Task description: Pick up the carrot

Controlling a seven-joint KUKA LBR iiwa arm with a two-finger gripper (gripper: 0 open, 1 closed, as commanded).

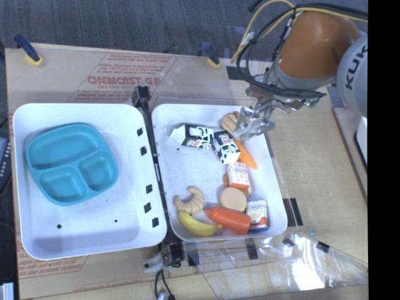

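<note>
Carrot [247,155] lies in the right bin [167,186], upper right area, close to the bin's right wall, pointing down-right. Its upper end sits under the gripper [252,125]; the lower, tapered end is clear. Just left of it, touching or nearly so: a cow-print milk carton [227,147], tilted. A second cow-print carton [197,137] lies further left, flat.

Gripper is right above the carrot's top end, at the bin's upper right corner. Can't tell the finger spacing from this angle, the metal parts blur together. Nothing visibly lifted. A tan round item [229,122] sits just left of the gripper, partly hidden.

Below the carrot: a red-and-white box [238,175], then a round tan disc [233,199], a small carton [257,212] by the right wall, a red-orange sausage-like piece [229,218], banana [197,224] along the near wall, croissant [190,199] above the banana.

Left bin [37,236] holds a blue divided plate [70,162], upper half of the bin. Arm [312,42] comes in from upper right with yellow and black cables.
</note>
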